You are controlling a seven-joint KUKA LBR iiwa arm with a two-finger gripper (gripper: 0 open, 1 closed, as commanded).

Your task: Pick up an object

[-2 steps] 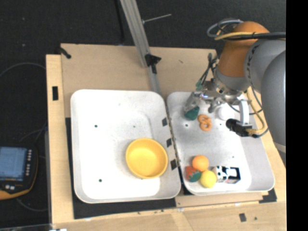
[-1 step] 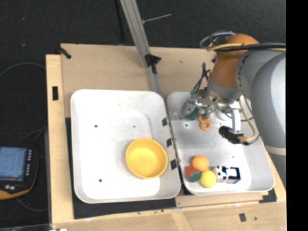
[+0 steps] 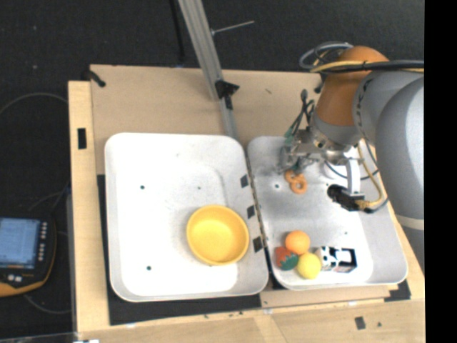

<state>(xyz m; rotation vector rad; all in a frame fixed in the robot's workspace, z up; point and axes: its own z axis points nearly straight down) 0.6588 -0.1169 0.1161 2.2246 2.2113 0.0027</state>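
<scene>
The robot's hand (image 3: 294, 164) hangs low over the far end of the right bin (image 3: 371, 224), just above a small orange ring (image 3: 297, 184), seemingly lined up for a grab; whether it is apart or together cannot be told. Fruit-like toys (image 3: 298, 252) cluster at that bin's near edge, while a yellow bowl (image 3: 217, 234) sits in the left bin (image 3: 157, 170).

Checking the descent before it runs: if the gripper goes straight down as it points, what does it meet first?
Probably the small orange ring just under the gripper, then the right bin floor; depth is unclear.
</scene>
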